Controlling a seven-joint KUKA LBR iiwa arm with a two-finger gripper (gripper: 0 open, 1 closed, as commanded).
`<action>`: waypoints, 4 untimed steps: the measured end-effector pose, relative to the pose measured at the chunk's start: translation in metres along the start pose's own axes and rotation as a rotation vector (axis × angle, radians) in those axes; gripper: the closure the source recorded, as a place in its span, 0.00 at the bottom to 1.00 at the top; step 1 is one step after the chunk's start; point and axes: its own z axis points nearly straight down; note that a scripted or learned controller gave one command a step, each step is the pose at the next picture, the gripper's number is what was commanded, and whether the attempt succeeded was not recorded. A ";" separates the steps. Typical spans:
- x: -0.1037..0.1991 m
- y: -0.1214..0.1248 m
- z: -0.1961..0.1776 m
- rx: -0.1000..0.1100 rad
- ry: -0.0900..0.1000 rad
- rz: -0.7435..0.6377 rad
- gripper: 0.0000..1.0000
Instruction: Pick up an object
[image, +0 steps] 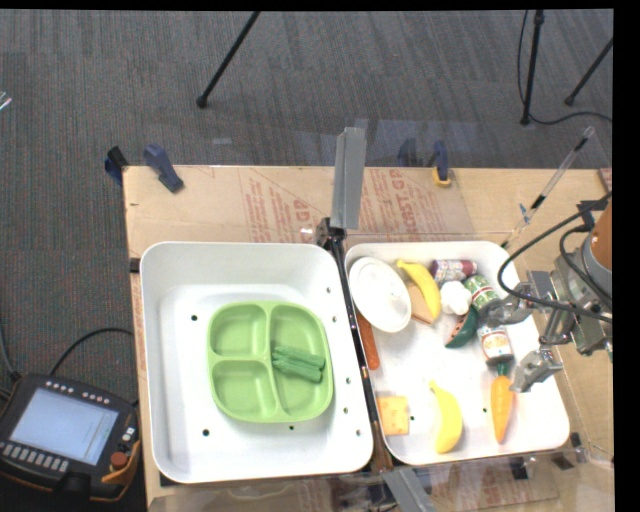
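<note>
My gripper (516, 343) hangs over the right edge of the right bin (420, 375), and its two grey fingers (528, 371) stand spread apart, open. Nothing is held between them. A small jar with an orange label (495, 344) lies just to their left. An orange carrot (501, 407) lies just below the lower finger. Further left in the same bin are a green pepper (464, 329), a green-labelled can (481, 292), a white ball (455, 296), a dark can (455, 269), two bananas (423, 287) (447, 418), a white bowl (380, 293) and a yellow cracker (394, 414).
The left bin (180, 290) holds a green divided plate (240, 385) with a green bean piece (298, 362) on it. A brown sausage (368, 343) lies along the right bin's left wall. Cables loop beside the arm at the right. A grey post (348, 185) stands behind the bins.
</note>
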 end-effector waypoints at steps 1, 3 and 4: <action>-0.102 -0.034 0.079 -0.003 0.007 -0.125 0.00; -0.002 -0.036 0.182 -0.001 0.002 -0.166 1.00; -0.048 -0.062 0.156 0.000 -0.002 0.126 1.00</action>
